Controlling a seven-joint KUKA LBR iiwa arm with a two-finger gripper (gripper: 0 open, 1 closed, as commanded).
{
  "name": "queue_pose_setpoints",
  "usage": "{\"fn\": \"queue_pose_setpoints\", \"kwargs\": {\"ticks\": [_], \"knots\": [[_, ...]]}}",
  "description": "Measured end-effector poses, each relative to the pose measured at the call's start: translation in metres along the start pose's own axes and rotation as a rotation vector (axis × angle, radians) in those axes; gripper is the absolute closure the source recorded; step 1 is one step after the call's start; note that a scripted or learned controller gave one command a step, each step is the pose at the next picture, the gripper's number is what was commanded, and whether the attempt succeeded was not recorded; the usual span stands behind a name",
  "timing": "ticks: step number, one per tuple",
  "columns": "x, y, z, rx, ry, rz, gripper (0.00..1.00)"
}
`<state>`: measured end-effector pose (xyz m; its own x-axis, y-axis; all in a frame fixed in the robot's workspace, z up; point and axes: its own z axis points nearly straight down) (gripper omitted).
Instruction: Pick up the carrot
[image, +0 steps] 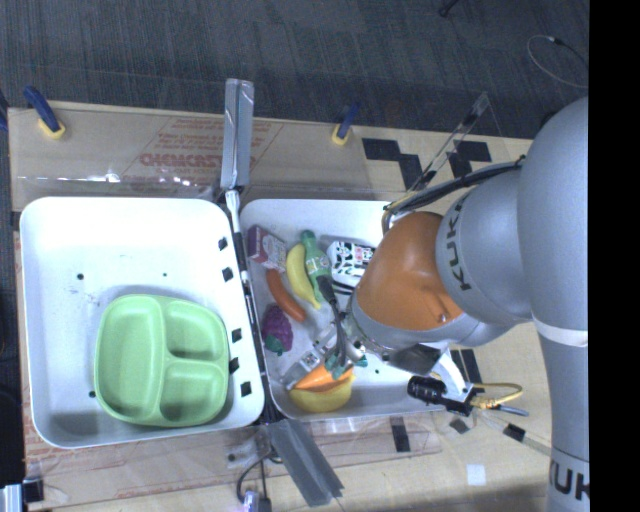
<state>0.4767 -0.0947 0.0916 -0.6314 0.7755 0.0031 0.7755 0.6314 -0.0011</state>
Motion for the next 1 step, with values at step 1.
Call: {"fn": "queue_pose_setpoints", "kwargs": {"ticks": [1], "knots": [[0.0331,0.0274,-0.1004,-0.001,-0.004,-0.224,0.0]]}}
